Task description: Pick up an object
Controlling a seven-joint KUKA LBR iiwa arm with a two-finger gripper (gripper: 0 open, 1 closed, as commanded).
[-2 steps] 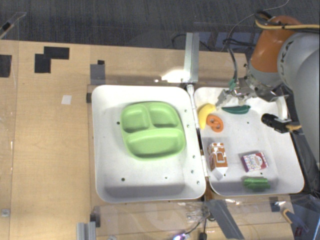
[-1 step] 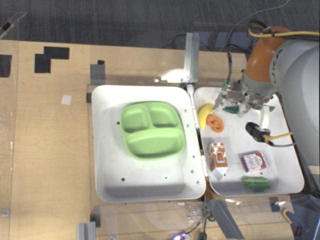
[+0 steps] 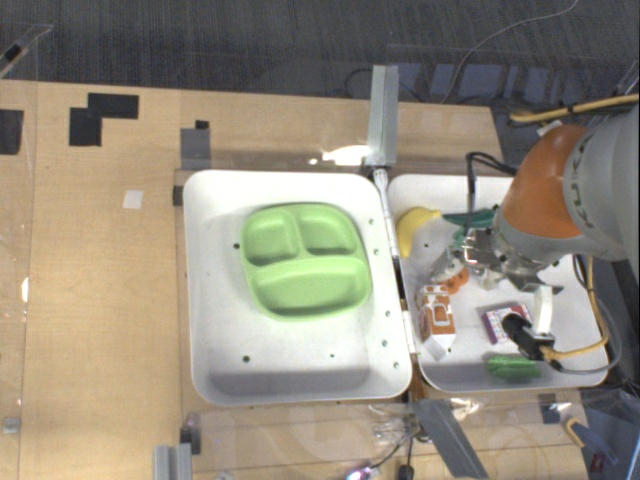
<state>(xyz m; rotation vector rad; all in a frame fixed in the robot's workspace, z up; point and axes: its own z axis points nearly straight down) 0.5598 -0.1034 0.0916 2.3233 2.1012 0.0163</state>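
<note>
A wooden bench [image 3: 90, 298] held two shallow white bins side by side, seen from above at a slant. The left bin [image 3: 210, 358] contained a green divided plate [image 3: 303, 259], lying flat near its middle. The right bin [image 3: 575, 313] held a scatter of small things. A yellow object [image 3: 414, 224] sat at about 10 o'clock in that bin, close to the wall between the bins. An orange-and-white packet [image 3: 436, 313] lay at about 8 o'clock, a purple packet [image 3: 500, 320] near 6 o'clock, and a green object [image 3: 513, 368] against the near wall at about 5 o'clock. The grey arm [image 3: 600, 193], with its orange band [image 3: 538, 193], reached in from 3 o'clock and hung over the right bin. Its gripper [image 3: 478, 260] sat low among the objects, just beside the orange-and-white packet; whether it was apart, together or clamped on anything could not be told.
</note>
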